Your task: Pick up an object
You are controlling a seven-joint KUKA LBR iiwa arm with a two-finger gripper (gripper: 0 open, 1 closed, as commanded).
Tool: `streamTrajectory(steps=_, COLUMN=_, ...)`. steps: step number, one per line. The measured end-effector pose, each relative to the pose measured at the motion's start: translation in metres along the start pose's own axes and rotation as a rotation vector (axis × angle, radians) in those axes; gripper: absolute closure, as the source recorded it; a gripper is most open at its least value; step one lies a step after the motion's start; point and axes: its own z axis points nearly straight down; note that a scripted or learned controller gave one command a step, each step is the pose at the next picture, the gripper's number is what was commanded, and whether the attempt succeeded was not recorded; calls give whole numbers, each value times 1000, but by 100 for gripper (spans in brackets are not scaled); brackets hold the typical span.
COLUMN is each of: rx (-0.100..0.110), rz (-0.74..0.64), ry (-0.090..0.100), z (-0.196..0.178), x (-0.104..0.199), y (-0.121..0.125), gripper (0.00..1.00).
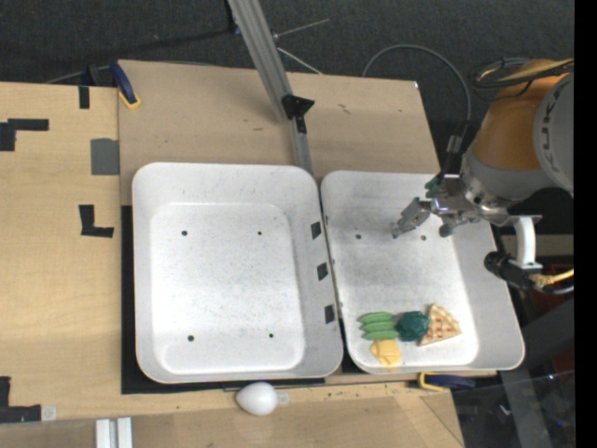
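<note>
Small toy foods lie at the near end of the right bin [373, 259]: a green pea pod [377, 323], a dark teal lump [411, 325], a yellow piece [386, 351] and a pizza slice [440, 326]. My gripper [425, 222] hangs over the far right part of that bin, well away from the toys. Its two fingers are spread apart with nothing between them.
The left bin [224, 269] sits beside the right one. A white egg-shaped object [257, 399] rests on the bench just in front of the left bin. A grey metal pole [270, 63] slants down to the bins' far edge.
</note>
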Motion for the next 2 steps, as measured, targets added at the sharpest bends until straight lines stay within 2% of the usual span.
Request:
streamTrajectory(steps=1, rx=-1, rz=-1, ry=0, z=44, x=4, y=-2, gripper=0)
streamTrajectory(steps=2, rx=-6, rz=-2, ry=0, z=32, x=5, y=-1, gripper=100)
